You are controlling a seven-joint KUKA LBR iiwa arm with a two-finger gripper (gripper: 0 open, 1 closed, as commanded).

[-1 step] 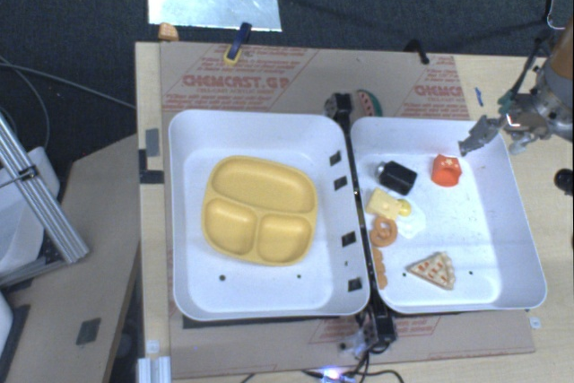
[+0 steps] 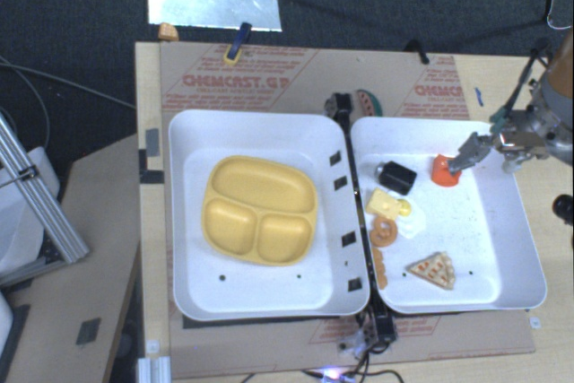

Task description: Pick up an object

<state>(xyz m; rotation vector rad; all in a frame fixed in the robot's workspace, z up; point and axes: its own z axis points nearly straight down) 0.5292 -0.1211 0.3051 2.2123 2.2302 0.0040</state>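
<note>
At the right edge of the frame, the gripper reaches into the right bin, touching an orange object; its grip cannot be told. Lifting well likely means centring over it, clear of the black block nearby.

**Items sit left of and below the gripper**

The gripper hangs over the right bin, touching a small cone. Left of it: a block; farther left, a divided tray in the left bin. Nearer the camera: a ring and a wedge.
</note>
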